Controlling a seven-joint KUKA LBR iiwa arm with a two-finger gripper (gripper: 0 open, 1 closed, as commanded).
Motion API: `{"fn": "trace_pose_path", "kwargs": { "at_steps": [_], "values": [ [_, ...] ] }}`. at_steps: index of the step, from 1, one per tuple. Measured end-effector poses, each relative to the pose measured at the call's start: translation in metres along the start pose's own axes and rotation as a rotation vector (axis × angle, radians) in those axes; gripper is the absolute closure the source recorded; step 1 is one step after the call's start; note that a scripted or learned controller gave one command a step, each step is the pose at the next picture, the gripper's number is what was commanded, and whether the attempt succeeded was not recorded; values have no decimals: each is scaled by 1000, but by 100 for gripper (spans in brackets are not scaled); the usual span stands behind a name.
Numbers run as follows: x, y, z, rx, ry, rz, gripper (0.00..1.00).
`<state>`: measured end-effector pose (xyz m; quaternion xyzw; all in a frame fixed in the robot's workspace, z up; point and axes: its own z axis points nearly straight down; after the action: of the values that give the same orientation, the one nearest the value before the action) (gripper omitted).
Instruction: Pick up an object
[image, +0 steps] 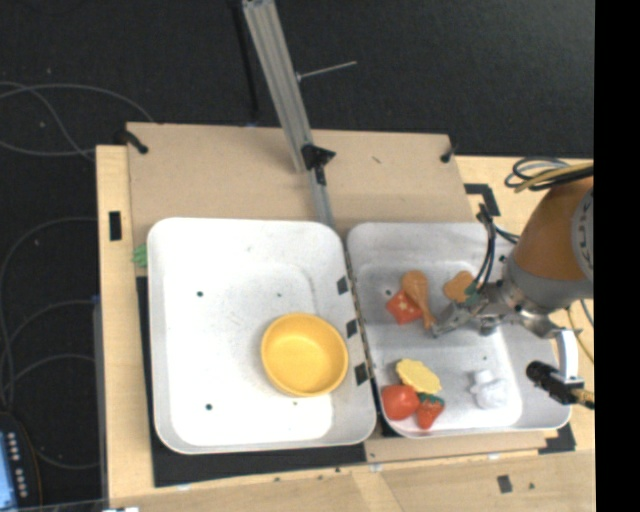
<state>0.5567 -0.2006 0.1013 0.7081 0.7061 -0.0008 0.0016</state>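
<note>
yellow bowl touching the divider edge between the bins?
Cannot tell. In the camera view the yellow bowl sits in the left bin with its right rim meeting that bin's right edge in the image, but the slanted angle shows neither contact nor a gap plainly.

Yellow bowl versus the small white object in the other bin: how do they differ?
The yellow bowl is much larger than the white object. The bowl is bright yellow, round and open upward; the white object is pale and lumpy, barely standing out against its bin. The bowl sits in the left bin, the white object in the right bin.
</note>
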Motion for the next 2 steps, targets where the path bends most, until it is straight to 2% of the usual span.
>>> {"fn": "trace_pose_path", "kwargs": {
  "at_steps": [1,2],
  "values": [
    [0,1,-11,-4,1,3,100],
    [-11,8,-66,-6,1,-2,100]
  ]
}}
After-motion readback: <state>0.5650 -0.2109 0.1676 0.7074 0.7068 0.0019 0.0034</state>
